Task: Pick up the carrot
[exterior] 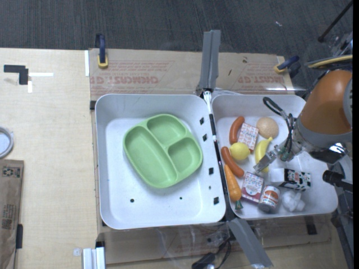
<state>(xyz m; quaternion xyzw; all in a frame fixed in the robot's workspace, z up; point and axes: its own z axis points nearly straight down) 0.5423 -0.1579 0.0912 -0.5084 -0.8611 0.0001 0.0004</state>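
Carrot (232,185) sat down-left of my hand (273,157), long axis running near-far along the bin's left wall; couldn't tell whether hand was clenched.

The grey arm reaches in from the right, its orange band sitting high above the wrist. The wrist angles down and leftward, ending in the hand (273,157), held low and tilted.

A pale wooden bench (45,150) is seen across the left and middle of the frame, with dark grey carpeted floor (140,10) along the top. A sheet of brown cardboard (151,72) is clamped at the bench's upper edge by a blue-and-yellow clamp (101,52), and black tape (17,72) is stuck at upper left.
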